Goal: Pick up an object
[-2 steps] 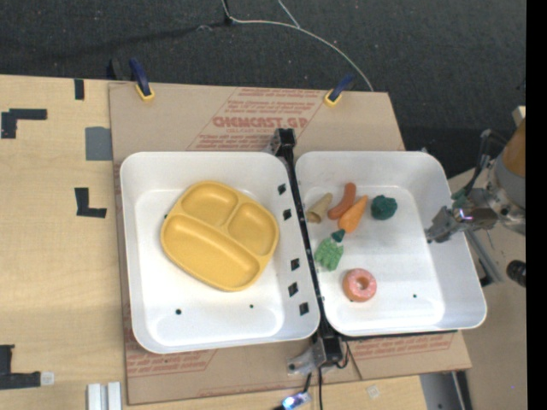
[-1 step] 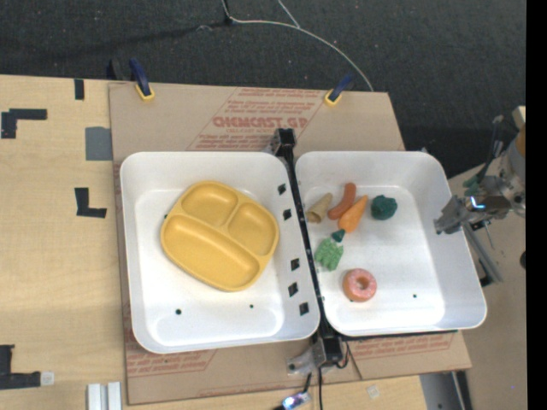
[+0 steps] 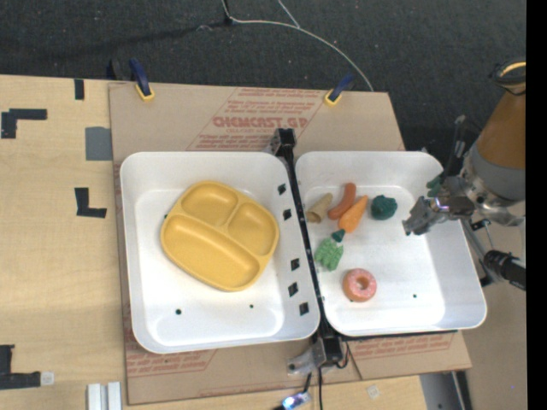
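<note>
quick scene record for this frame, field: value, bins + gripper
left bin: yellow divided plate
right bin: pink donut, green broccoli piece, carrot, sausage, dark green item, tan piece
gripper: over right bin's right side, nothing seen between its fingers
toys: clustered in right bin's left half, apart from gripper

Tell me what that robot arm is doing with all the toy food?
The robot arm is trying to pick something up. Its gripper hangs over the right bin, near its right side, and holds nothing. Toy food lies in that bin: a pink donut, a carrot, a sausage, a green blob and a leafy green piece. The left bin has a yellow divided plate.
</note>
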Robot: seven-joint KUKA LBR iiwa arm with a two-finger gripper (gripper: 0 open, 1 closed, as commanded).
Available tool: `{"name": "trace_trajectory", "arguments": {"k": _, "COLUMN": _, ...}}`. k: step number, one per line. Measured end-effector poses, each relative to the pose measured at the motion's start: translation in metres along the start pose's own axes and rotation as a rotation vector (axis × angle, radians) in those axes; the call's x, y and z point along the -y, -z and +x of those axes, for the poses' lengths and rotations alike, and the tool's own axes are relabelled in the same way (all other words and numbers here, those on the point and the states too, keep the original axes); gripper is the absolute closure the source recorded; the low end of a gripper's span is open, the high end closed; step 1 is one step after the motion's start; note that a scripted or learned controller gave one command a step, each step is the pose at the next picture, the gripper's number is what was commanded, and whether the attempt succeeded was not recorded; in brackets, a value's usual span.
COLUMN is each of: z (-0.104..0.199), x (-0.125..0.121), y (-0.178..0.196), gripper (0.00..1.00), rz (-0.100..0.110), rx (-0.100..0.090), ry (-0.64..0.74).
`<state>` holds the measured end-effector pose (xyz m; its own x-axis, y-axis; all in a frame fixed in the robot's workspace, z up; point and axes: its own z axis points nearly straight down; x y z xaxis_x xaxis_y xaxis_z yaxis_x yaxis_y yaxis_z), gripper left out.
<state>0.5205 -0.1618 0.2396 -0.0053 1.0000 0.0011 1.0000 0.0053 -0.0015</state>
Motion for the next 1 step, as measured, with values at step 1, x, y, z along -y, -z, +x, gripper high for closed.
{"name": "trace_trajectory", "arguments": {"k": 1, "z": 0.0486, "x": -0.0098, "y": -0.0126, "gripper": 1.00, "rz": 0.001, "rx": 0.000, "ry": 0.001}}
